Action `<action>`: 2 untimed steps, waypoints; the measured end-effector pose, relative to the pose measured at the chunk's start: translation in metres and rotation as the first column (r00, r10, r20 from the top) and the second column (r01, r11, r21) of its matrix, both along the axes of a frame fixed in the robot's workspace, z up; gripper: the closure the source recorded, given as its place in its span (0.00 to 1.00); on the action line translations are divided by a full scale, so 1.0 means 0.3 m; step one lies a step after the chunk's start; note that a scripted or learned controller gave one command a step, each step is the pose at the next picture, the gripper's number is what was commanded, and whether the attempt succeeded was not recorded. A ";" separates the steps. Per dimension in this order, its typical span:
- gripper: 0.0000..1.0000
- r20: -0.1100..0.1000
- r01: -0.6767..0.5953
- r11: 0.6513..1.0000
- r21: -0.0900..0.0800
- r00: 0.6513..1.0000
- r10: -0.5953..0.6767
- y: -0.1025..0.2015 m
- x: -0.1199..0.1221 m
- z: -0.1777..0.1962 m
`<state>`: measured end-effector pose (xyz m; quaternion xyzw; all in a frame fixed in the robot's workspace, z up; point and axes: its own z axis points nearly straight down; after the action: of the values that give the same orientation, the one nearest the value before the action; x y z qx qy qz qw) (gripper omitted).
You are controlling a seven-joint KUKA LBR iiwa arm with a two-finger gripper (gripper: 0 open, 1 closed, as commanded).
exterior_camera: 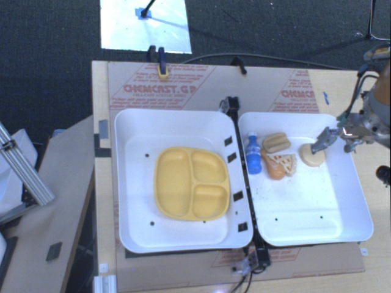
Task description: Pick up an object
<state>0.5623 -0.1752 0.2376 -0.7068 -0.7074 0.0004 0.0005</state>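
two white bins sit side by side on the bench. the left bin [131,163] carries a yellow divided tray [191,183]. the right bin [317,218] holds a small cluster near its far wall: a blue bottle [253,154] beside the divider, a tan bun-like piece [275,142], an orange wedge-shaped toy [280,165] just in front of it, and a pale round disc [311,155] a little apart to the right.

the gripper [322,141] comes in from the right and hangs over the far right part of that bin, its tip right at the upper edge of the pale round disc. at this slant and size it cannot be told how wide the gripper is set, and nothing is visibly gripped.

the disc looks like the likeliest target, and it is a risky one. it appears low and flat, so a grasp that closes slightly too high would likely slide over its top and come away empty. the tip also seems offset toward the disc's far edge, so a descent from here might clip the rim and push the disc along the bin floor. if it skids left it could bump the orange wedge-shaped toy. a drive too deep could jam against the bin floor.
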 end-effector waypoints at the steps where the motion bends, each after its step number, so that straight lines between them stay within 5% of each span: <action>1: 0.00 -0.003 -0.001 1.000 0.001 1.000 0.001 0.019 -0.010 -0.205; 2: 0.00 -0.002 -0.003 1.000 0.001 1.000 0.003 0.047 0.009 -0.368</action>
<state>0.5649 -0.1610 0.1271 -0.7057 -0.7085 0.0006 0.0016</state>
